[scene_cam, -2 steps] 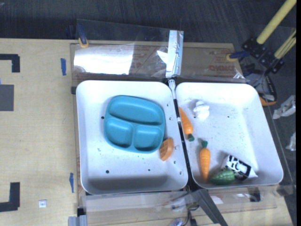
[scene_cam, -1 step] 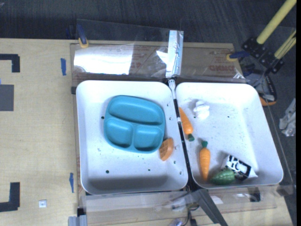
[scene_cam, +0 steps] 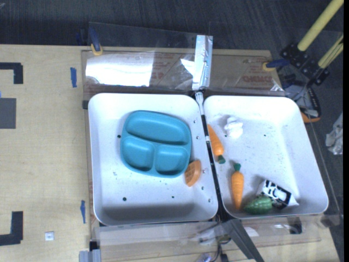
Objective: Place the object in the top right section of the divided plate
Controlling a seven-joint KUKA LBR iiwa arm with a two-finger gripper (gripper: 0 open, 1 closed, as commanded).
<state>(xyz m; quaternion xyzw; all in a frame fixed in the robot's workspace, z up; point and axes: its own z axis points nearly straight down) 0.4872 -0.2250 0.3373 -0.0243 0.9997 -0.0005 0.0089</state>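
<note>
Whether the claw is apart or together cannot be told here. The blue divided plate (scene_cam: 155, 143) lies at a slant in the left bin (scene_cam: 109, 195), no toy in its sections, so the placing is not yet done. An orange piece (scene_cam: 192, 173) leans against its lower right rim, probably the object meant. Two carrots (scene_cam: 237, 184) wait in the right bin (scene_cam: 294, 146) on the worktop.

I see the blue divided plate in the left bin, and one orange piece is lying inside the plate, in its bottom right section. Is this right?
Not quite. The blue divided plate is in the left bin, but the orange piece is not inside it. The camera view shows the piece on the bin floor, just beside the plate's lower right edge; the plate's sections hold nothing.
</note>
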